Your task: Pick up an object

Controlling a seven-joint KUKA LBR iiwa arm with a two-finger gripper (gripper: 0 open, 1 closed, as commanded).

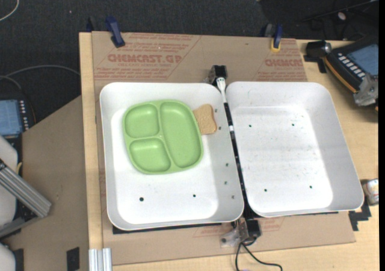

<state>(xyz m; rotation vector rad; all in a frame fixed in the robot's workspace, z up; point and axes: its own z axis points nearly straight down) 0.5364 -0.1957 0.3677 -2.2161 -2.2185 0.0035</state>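
Note:
A light green plate with three compartments lies in the upper left part of the left bin. A small tan block like a sponge or slice of bread rests against the plate's upper right rim, near the divide between the bins. The right bin has a bare white floor with small dark specks.
Both bins sit on a brown board held by blue clamps at the back edge. A black clip sits at the top of the seam between the bins. Cables and a device lie at the far right.

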